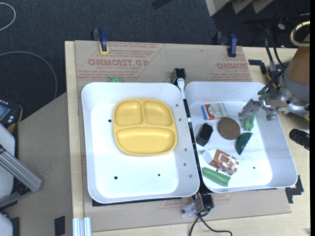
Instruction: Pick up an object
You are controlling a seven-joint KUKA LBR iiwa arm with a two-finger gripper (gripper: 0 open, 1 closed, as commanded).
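**Arm over the right bin, something green at the jaws**

Two white bins sit side by side on the bench [147, 58]. The left bin [98, 146] holds one thing: a yellow divided plate [144, 127] with three compartments, lying toward the bin's twelve o'clock side.

The right bin [275, 166] holds the loose items. I count one white card with red and blue print [214, 110] at about eleven o'clock, one black block [204, 133] at nine o'clock, one brown disc [229, 128] near the middle, one dark green wedge [243, 142] just beside the disc at its five o'clock, one orange-and-white packet [225, 162] at about seven o'clock, and one bright green bar [216, 176] touching that packet's lower edge.

The jaws [252, 113] hang over the bin's one o'clock area, reaching in from three o'clock. A small green piece [247, 122] sits right at their tips; I cannot tell whether it is gripped or merely lying beneath, nor how wide the jaws stand.
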